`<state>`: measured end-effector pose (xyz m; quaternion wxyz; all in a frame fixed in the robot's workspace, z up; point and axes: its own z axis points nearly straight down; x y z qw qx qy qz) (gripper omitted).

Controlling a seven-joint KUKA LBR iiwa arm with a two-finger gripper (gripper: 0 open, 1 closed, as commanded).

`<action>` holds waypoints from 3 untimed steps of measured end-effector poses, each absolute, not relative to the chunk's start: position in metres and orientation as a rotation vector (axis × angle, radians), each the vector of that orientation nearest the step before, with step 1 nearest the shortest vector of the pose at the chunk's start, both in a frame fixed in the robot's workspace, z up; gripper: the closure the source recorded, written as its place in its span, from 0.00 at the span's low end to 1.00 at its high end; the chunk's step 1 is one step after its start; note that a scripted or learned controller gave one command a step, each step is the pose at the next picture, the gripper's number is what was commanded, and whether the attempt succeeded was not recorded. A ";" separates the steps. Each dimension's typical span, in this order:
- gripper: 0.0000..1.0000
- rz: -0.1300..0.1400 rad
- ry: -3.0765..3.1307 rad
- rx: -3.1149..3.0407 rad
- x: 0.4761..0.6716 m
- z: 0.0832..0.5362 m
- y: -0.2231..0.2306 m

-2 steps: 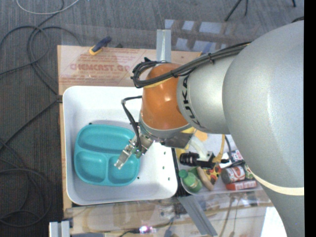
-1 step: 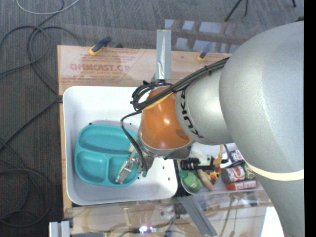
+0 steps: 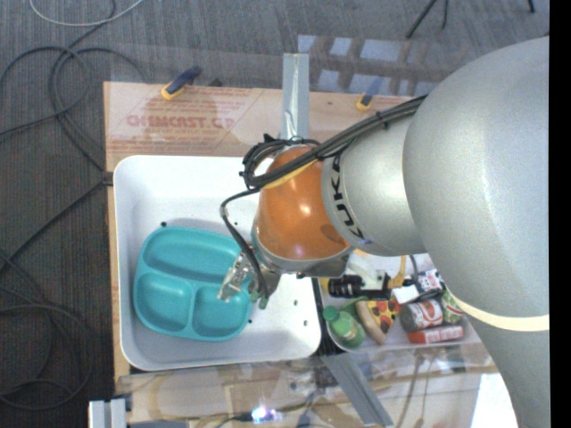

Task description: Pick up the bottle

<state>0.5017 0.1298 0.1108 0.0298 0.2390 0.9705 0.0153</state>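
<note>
Grey carpet [image 3: 223, 16], black cables [image 3: 53, 96], wooden bench [image 3: 178, 123], white bin [image 3: 169, 176]

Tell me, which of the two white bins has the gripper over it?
The left bin, the one holding the teal divided tray. The gripper hangs at that tray's right edge.

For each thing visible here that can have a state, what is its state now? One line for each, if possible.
Gripper: low over the teal tray, nothing seen between its fingers.
Teal tray: lying flat in the left bin, compartments up.
Left bin: holds the tray.
Green bottle: in the right bin among other items, not held.
Red can: lying on its side in the right bin.
</note>
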 end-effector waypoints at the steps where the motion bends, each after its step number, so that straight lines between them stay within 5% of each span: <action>1: 1.00 -0.001 3.101 0.502 0.515 0.216 0.193; 2: 1.00 0.000 3.137 0.140 0.484 0.239 0.234; 3: 0.00 0.000 3.137 0.140 0.484 0.239 0.234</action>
